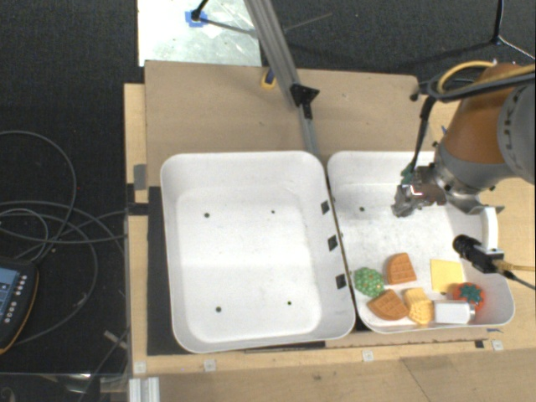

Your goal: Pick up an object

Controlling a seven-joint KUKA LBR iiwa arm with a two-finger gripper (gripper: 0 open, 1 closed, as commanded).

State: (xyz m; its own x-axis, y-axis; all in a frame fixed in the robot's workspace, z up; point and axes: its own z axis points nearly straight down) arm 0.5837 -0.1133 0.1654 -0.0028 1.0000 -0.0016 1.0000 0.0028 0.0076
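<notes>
right bin (368,182): seven toy foods (401,269) (near corner); gripper (410,199) above, state unclear.

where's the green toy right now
The green toy lies in the right bin, near its front-left corner, just left of the orange waffle piece and well below the gripper.

Dark carpet floor (67,57), cables (50,224), brown bench (218,115).
</notes>
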